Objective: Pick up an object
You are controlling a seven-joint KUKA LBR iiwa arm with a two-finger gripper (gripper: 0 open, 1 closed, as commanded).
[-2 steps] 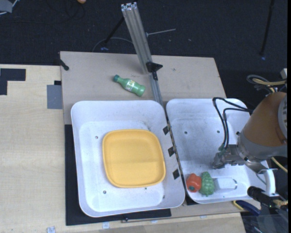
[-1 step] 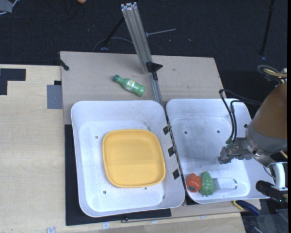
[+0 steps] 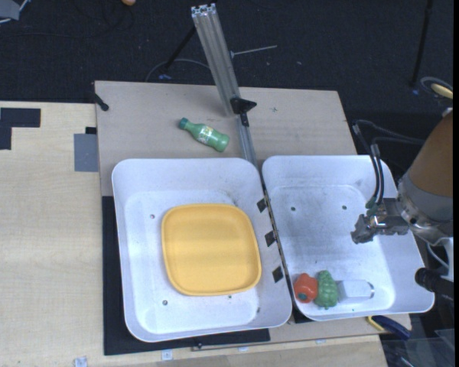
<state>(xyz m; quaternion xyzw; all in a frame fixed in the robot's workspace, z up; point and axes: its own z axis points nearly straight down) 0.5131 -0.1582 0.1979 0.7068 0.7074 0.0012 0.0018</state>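
**A:** Gripper sits over the right edge of the right bin, about halfway along that side. You asked about the jaws: from this angle I cannot tell whether they are open or shut, and I see nothing held in them.

**B:** So which step are you watching?

**A:** The approach, I'd judge. Nothing is lifted yet. Your likely targets lie in the near corner of that same bin, against the front wall: a red piece touching a green piece, with a pale clear thing just beside them.

**B:** And the left bin?

**A:** It carries a yellow plate in its middle, flat and awkward to pinch. A green bottle lies on its side on the bench behind that bin.

**B:** What does the next move need?

**A:** You'd want the arm drawn toward the front wall, then lowered onto one piece. Crowding there could spoil the grasp.
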